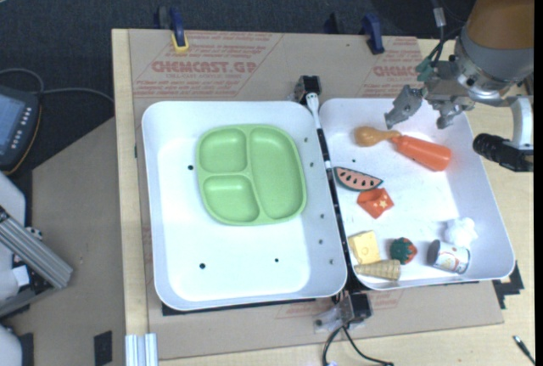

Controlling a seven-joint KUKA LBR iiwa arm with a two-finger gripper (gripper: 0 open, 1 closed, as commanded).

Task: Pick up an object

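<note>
1. The gripper (427, 108) hangs over the far end of the right bin (488, 186), its two fingers spread apart with nothing between them.
2. Just beneath it lies the orange carrot (422, 151), long and tapered, with a tan rounded piece (372, 136) at its left tip.
3. Nearer than the carrot in the same bin: a watermelon slice (356, 178), a red chunk (375, 201), a yellow cheese block (365, 246), an ice-cream cone (377, 271), a strawberry (403, 250), a small can (448, 256) and a white lump (460, 230).
4. Left of the carrot, the left bin (170, 211) holds a green divided plate (252, 174) with three compartments.
</note>
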